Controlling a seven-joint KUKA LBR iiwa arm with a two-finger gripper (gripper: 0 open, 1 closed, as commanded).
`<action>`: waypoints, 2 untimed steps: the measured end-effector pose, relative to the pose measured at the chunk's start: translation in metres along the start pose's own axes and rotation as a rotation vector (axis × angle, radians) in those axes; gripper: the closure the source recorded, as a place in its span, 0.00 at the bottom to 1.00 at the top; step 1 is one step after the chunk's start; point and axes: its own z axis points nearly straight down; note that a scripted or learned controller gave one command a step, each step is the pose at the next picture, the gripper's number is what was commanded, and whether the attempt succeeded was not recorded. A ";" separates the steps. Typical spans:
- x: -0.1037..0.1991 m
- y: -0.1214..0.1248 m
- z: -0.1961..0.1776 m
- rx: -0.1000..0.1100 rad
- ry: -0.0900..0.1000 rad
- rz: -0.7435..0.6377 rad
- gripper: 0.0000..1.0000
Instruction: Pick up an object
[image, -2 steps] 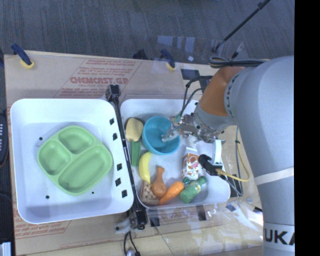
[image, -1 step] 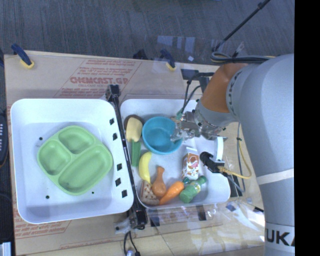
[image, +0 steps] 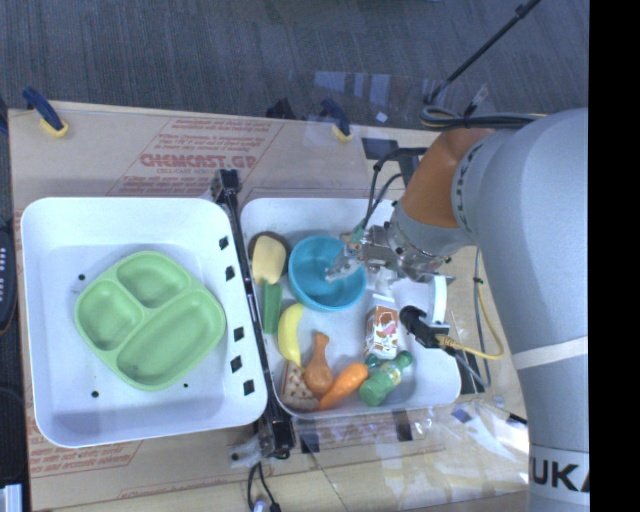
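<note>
The right bin holds several toy foods. A blue bowl lies near its middle, with a yellow and brown piece and a green cucumber to its left. Below the bowl lie a banana, a chicken drumstick, a carrot, a waffle piece, a green bottle and a printed pouch. My gripper hangs over the bowl's right rim, reaching in from the right. Nothing visibly sits in it.
The left bin carries a green divided plate. A black divider runs between the two bins. The grey arm and its cables cover the right bin's right side. Blue clamps sit at the bench's far edge.
</note>
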 end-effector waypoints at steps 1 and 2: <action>0.004 -0.113 0.012 -0.003 0.002 0.336 0.00; 0.004 -0.107 -0.003 -0.014 0.003 0.324 1.00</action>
